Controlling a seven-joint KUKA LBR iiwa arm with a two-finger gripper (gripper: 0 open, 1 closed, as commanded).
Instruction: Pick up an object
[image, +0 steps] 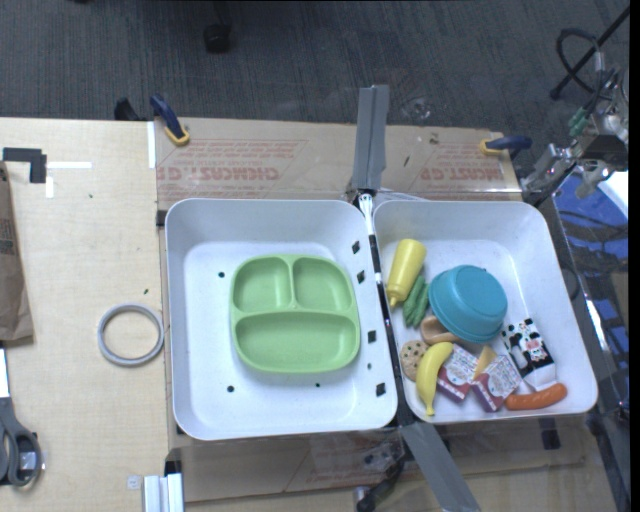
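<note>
Red print on the cardboard sheet (250, 165) under the bins runs reversed, too faint to read for sure. A small black-and-white cow-pattern carton (527, 346) and two red-and-white snack packets (460, 368) (499, 381) carry labels too small to read. All pickable items sit in the right bin (545, 250). An upturned blue bowl (470, 302) is at centre. A yellow bottle-shaped toy (405, 267) lies at the far left, with a green pea pod (416, 301) just beside it. A tan piece (436, 328) is partly under the bowl's near edge. A cookie (411, 353) and a banana (431, 373) are at the near left, touching each other. The packets are to the right of the banana, and the carton is right of the bowl. An orange carrot-like toy (536, 398) lies along the near right wall. The left bin (190, 300) holds a green divided plate (295, 313), flat and centred. Gripper state: cannot tell, so the objects' position relative to it cannot be given either. On the bench to the left are a grey tape ring (131, 333), scissors (18, 452) at the near edge and a brown paper bag (12, 262). Blue-and-yellow clamps (170, 119) (505, 146) pin the cardboard's far edge. A grey bar (370, 140) runs away from the gap between the bins. Cables and metal hardware (590, 140) crowd the far right corner.
</note>
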